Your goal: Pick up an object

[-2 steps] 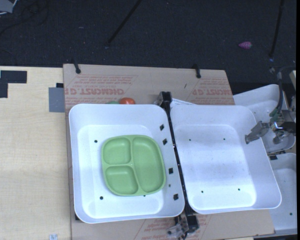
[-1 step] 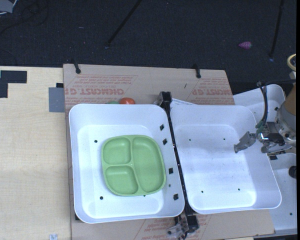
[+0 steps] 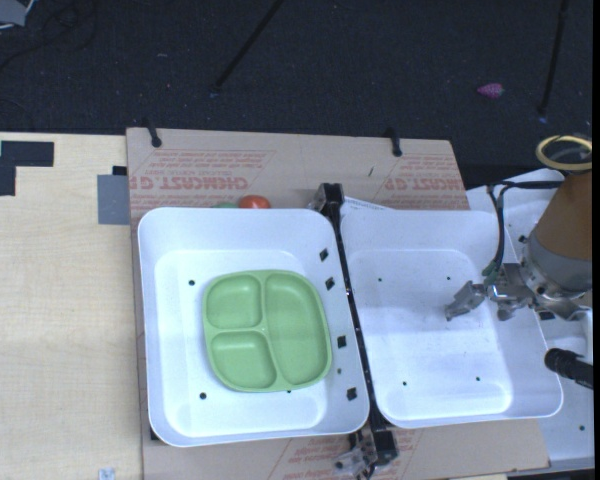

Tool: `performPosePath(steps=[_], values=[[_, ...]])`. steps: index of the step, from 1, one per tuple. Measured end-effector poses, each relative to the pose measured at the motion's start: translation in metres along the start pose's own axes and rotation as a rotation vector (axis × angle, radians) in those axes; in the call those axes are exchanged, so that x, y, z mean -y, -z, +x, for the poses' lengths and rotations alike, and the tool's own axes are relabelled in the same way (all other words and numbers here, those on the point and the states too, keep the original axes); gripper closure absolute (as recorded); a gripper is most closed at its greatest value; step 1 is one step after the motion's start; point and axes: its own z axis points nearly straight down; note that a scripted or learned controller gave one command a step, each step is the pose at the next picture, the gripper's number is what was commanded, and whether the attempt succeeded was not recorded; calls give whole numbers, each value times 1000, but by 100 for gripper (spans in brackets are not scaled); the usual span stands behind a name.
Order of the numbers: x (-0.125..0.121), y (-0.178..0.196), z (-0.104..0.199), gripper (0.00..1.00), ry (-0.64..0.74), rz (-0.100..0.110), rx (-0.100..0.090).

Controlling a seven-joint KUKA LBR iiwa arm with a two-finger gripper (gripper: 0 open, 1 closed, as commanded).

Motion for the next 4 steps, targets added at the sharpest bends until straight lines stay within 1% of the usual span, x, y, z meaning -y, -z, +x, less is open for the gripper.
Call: performPosePath(steps=[1,2,3,4], values=[[1,-54,1,0,-1,0,0],[0,-41,0,100,-4,-3,1],[3,3,4,100,2,-8,3],[5,45,4,100,1,-9,4]])
